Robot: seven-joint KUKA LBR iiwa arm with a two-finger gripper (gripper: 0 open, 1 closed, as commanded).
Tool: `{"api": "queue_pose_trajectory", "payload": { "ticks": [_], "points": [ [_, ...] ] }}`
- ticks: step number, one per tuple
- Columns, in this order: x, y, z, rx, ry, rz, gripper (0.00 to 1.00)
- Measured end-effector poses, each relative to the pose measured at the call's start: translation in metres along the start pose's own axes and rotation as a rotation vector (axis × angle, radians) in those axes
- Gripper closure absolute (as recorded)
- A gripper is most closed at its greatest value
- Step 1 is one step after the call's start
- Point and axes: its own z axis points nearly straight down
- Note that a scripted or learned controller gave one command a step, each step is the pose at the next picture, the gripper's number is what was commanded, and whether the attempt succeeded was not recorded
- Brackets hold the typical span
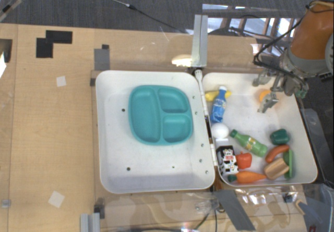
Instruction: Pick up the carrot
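The carrot (251, 176) is an orange tapered piece lying flat at the near edge of the right bin (308, 137), between a black-and-white toy (227, 159) and a brown bread piece (276, 169). My gripper (268, 95) hangs over the far right part of that bin, well away from the carrot. A small orange-yellow object (264, 95) shows right at the gripper's tip; whether it is held I cannot tell.
The right bin also holds a blue and yellow bottle (219, 103), a white ball (220, 132), a green bottle (249, 142), a green pepper (279, 135), a red sausage (276, 153) and a red piece (243, 160). A teal divided plate (160, 113) lies in the left bin (115, 163).
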Motion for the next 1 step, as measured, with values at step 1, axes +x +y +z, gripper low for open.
{"api": "queue_pose_trajectory", "payload": {
  "ticks": [1],
  "points": [
    [0.0032,-0.0047,0.0303,0.001,0.005,0.025,0.0]
  ]
}}
